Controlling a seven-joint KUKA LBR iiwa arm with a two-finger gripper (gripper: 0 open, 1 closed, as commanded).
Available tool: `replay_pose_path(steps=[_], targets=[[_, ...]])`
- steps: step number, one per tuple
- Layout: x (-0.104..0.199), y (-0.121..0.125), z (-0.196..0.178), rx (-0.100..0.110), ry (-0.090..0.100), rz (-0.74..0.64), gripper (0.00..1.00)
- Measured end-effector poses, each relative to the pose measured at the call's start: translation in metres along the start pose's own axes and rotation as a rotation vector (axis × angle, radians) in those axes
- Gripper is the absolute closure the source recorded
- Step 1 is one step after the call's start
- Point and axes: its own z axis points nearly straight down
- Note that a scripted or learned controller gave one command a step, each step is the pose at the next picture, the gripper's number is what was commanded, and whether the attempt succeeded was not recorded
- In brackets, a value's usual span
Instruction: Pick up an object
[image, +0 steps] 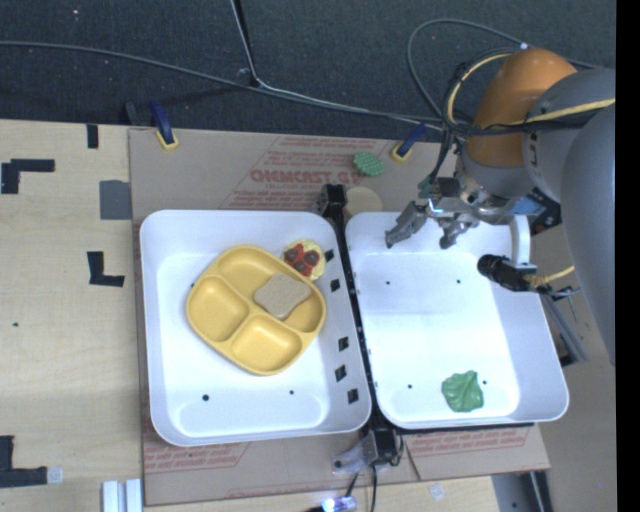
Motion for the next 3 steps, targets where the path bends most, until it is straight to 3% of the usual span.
replay_pose_path(steps=[1, 2, 3], targets=[[-0.002, 0.001, 0.064, 0.001, 0.0, 0.0, 0.0], [-0.002, 0.001, 0.092, -0.004, -0.001, -0.001, 0.0], [-0.001, 0.001, 0.08, -0.006, -0.002, -0.002, 1.0]])
